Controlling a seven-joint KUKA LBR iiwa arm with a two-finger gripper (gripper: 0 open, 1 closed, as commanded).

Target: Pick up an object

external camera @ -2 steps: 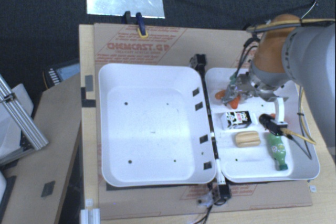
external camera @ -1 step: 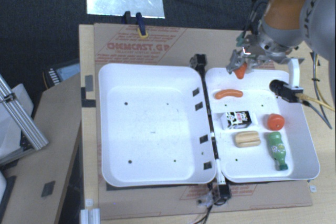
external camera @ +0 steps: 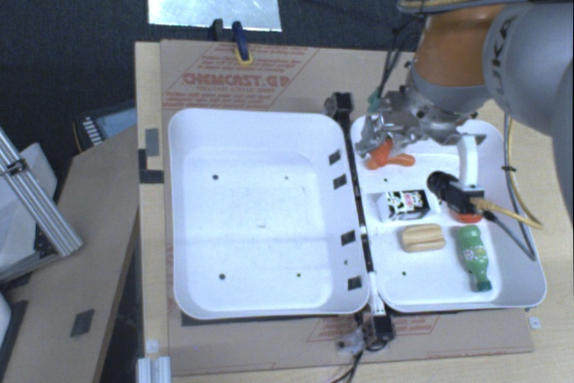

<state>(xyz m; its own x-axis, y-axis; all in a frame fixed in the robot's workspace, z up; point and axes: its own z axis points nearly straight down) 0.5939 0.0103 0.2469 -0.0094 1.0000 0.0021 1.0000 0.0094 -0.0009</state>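
Gripper (external camera: 373,139): over right bin (external camera: 513,284), at its 10 o'clock corner; open or closed cannot be told.
Orange piece (external camera: 395,160): at 5 o'clock of gripper, close; contact unclear.
Carton (external camera: 405,204): bin centre.
Roll (external camera: 421,239): 6 o'clock of carton.
Bottle (external camera: 473,257): 3 o'clock of roll.

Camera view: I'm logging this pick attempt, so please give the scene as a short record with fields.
tool: above the right bin, at its upper-left corner in this view
nearest item: orange piece, just below the tool
other items in right bin: black-and-white packet, tan roll, green bottle
anything held: cannot tell
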